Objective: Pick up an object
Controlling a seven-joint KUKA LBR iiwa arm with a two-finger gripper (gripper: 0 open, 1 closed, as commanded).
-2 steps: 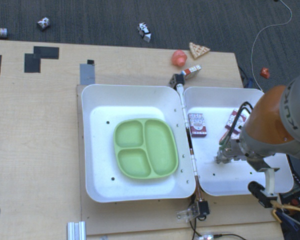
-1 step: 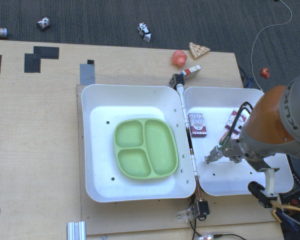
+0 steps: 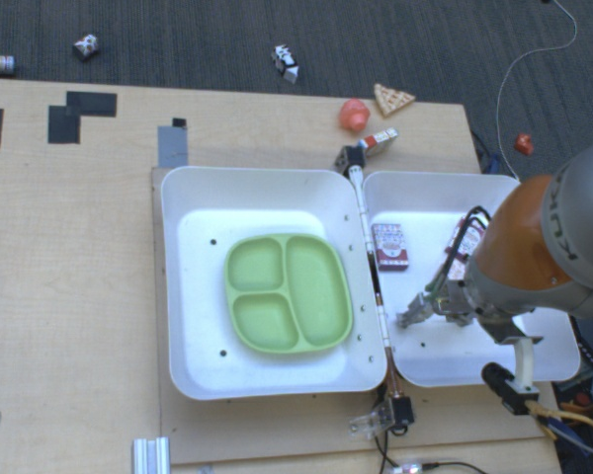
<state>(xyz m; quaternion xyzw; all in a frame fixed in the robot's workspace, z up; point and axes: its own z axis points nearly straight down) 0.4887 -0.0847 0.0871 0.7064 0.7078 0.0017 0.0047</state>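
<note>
The grey KUKA arm with its orange wrist band (image 3: 534, 245) reached in from the right, its two-finger gripper (image 3: 412, 315) low over the floor of the right-hand shallow white bin (image 3: 430, 363). The 2 fingers appeared spread slightly, with nothing seen between them. The likeliest target, a small flat rectangular packet with a dark red and white printed face (image 3: 389, 246), lay in the same bin close to the left wall, near the gripper but apart from it. The risk from here seemed plain: a closing pinch at the present spot would catch only air or scrape bare plastic, and a packet lying so flat offers little edge to grip. The neighbouring left-hand white bin (image 3: 193, 265) held a pale green 3-compartment plastic plate (image 3: 289, 292), well apart from the gripper.
</note>
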